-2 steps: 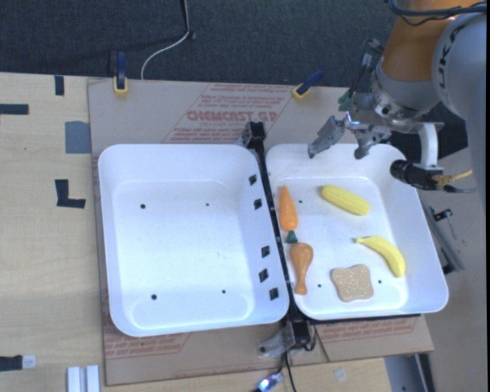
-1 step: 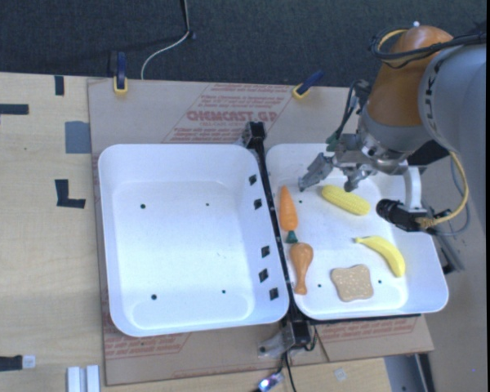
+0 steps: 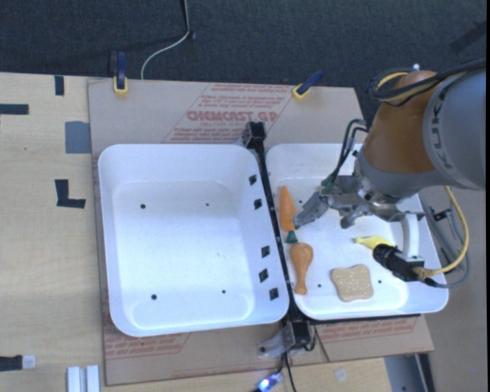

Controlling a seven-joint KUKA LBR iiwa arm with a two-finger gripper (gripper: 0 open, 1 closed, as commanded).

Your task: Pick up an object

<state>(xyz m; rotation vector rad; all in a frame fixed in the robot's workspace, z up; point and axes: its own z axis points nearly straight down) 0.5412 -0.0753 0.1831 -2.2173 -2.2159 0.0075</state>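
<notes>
In the right bin (image 3: 392, 305), an orange carrot (image 3: 286, 209) with a green end lies along the left wall. Just below it lies a tan drumstick (image 3: 300, 265). A pale brown bread slice (image 3: 352, 282) rests near the bin's front. My gripper (image 3: 328, 213) hovers over the middle of the right bin, just right of the carrot and above the drumstick. Its fingers are spread open, with nothing between them. One grey finger (image 3: 310, 211) points toward the carrot without touching it.
The left bin (image 3: 114, 170) stands beside the right one, with a black divider (image 3: 265, 211) between them. Both rest on a cardboard sheet (image 3: 220, 113) held by clamps. The arm's orange band (image 3: 396, 137) hangs over the right bin's back right.
</notes>
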